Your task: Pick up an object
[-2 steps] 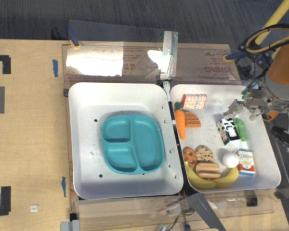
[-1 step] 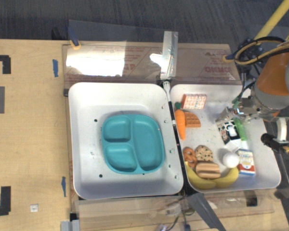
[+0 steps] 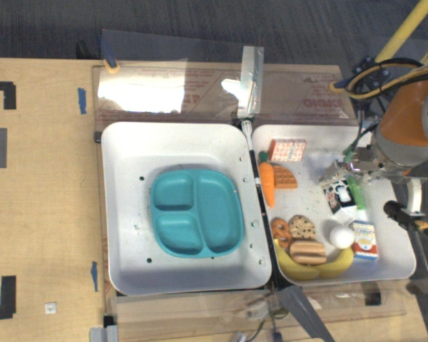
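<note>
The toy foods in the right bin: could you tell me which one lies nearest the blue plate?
The carrot, orange with a green top, lying along the right bin's left wall; the other foods sit farther right of the teal plate.

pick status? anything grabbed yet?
Done: the arm's gripper is over the right bin, near the small dark carton. In hand: nothing visibly lifted. Left: grasp and raise an item; carrot, banana and egg all lie in the bin.
</note>
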Controlling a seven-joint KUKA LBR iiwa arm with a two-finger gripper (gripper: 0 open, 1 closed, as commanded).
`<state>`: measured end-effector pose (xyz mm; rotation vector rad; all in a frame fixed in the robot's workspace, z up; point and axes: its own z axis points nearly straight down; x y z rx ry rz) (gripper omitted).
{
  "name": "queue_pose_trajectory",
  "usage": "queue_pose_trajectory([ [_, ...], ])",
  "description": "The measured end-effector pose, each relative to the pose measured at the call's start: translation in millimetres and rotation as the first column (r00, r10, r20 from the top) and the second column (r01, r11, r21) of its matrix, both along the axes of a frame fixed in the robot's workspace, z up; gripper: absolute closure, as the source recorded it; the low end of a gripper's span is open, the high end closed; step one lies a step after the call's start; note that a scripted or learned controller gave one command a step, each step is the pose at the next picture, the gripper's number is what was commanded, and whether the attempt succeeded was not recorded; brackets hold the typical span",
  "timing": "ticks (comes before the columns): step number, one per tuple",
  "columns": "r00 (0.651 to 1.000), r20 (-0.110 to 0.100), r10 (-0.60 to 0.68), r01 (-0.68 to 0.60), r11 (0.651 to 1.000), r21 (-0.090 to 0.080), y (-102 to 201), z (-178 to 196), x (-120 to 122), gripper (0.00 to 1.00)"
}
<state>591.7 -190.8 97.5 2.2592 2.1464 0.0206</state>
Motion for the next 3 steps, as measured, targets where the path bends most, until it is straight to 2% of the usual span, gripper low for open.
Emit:
queue_pose_trajectory([
  [1, 0.994, -0.006, -0.111, 0.111, 0.994, 0.003, 10, 2, 0, 0.0],
  [2, 0.994, 0.003, -0.11, 0.11, 0.994, 0.002, 10, 16, 2, 1.0],
  [3, 1.0, -0.015, 0.023, -0.023, 1.0, 0.009, 70, 140, 1, 1.0],
])
